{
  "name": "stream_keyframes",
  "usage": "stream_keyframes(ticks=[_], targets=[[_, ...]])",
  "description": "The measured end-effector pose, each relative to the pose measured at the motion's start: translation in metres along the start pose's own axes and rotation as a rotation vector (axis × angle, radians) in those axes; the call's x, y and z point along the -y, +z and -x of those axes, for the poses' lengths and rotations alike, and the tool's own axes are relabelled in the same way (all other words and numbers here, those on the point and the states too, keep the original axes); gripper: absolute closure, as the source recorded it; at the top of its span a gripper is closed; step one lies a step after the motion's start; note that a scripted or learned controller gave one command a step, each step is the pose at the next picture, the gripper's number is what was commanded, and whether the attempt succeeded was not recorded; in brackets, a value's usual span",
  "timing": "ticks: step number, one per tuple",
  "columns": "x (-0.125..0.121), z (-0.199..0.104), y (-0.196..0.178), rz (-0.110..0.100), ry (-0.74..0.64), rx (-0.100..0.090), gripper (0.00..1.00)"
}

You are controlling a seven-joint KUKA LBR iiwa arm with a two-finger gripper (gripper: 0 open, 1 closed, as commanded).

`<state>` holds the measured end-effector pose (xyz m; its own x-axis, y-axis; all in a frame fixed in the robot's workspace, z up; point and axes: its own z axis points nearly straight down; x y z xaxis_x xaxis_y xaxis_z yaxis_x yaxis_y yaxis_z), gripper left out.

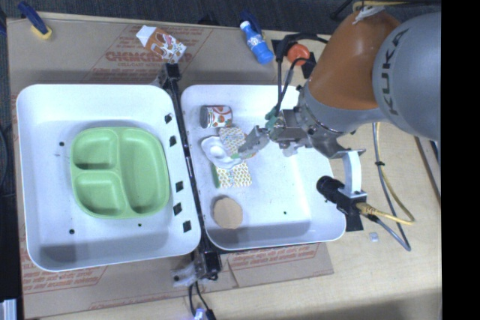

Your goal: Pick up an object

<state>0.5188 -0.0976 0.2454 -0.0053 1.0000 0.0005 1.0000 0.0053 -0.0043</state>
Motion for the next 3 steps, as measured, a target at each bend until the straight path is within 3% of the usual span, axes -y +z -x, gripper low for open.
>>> stream_keyframes(ticks=[1, 2, 3], targets=[[0.043, 0.014, 0.063, 0.000, -0.001, 0.000, 0.00], [0.004, -0.002, 0.155, -0.002, -0.002, -0.001, 0.00], [0.004, -0.002, 0.144, -0.003, -0.006, 0.000, 1.00]])
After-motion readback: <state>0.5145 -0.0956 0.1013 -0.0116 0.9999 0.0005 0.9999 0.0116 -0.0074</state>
